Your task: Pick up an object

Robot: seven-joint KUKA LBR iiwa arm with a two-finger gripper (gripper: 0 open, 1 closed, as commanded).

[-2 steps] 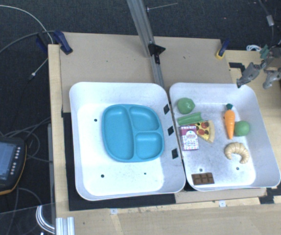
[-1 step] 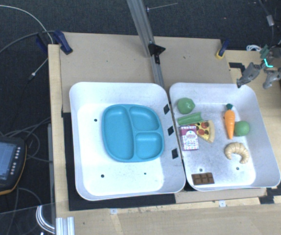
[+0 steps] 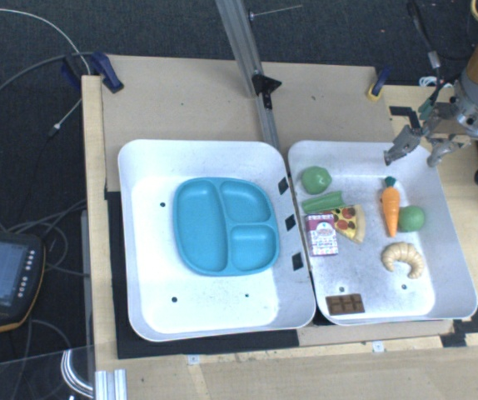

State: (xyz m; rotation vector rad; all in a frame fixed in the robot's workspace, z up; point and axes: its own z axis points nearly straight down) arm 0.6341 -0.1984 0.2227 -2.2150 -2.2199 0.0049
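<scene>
Nothing is lifted yet. Gripper (image 3: 416, 147) hovers over the right bin (image 3: 455, 248), jaws spread and bare, near the toy carrot (image 3: 390, 210).

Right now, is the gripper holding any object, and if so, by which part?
Nothing is held. The two-finger gripper hangs open above the far right corner of the right white bin, with only air between its fingers; the orange toy carrot lies apart in the bin.

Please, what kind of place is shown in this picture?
Probably a robotics lab test bench, not a kitchen. Two white bins sit on a plywood bench, the food is toy food such as a plastic carrot and croissant, and a handheld control pendant with loose cables lies on the dark floor.
</scene>
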